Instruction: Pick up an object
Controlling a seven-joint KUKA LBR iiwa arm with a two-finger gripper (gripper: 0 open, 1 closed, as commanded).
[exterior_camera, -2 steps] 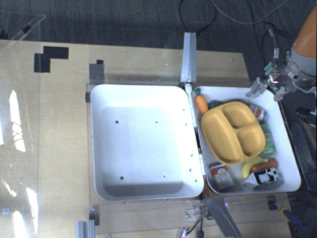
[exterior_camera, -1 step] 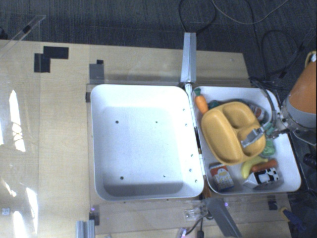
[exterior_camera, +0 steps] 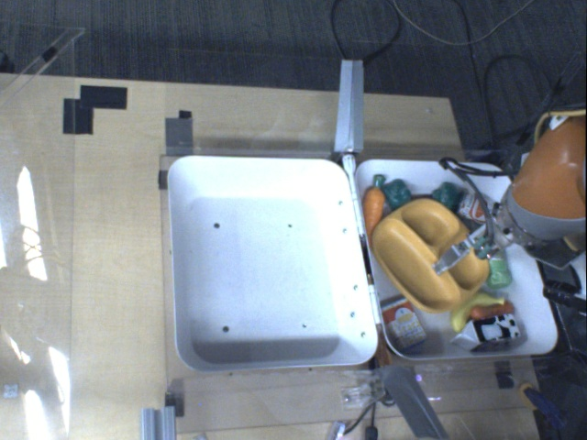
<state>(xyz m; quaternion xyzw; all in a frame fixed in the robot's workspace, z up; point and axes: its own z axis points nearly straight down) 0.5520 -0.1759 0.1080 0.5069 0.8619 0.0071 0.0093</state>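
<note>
Two white bins are seen side by side on a wooden bench (exterior_camera: 110, 291). The left bin (exterior_camera: 266, 264) is the bigger one in the picture. Only a few small dark dots are seen on its floor.

The right bin (exterior_camera: 541, 337) is packed with toys. A big yellow U-shaped toy (exterior_camera: 417, 250) is laid in the middle of it, with its open side turned to the right. An orange carrot (exterior_camera: 372, 207) is tucked just beside it, along the bin's left wall. Two dark green things (exterior_camera: 396, 192) are seen near the top of the bin. A small packet (exterior_camera: 405, 324) with red on it is laid at the bottom left. A yellow banana-like piece (exterior_camera: 477, 313) and a black and white thing (exterior_camera: 500, 330) are found at the bottom right. A small light green thing (exterior_camera: 498, 273) is seen by the right side of the yellow toy.

The grey arm with its orange band (exterior_camera: 550, 168) is reached in from the right. The gripper (exterior_camera: 463, 253) is set low, right over the right part of the yellow toy. Its thin silver fingers (exterior_camera: 449, 260) are seen against the toy. It cannot be told if the fingers are open or closed, or if anything is held.

Black cables (exterior_camera: 440, 21) are looped on the dark floor past the bench.
</note>
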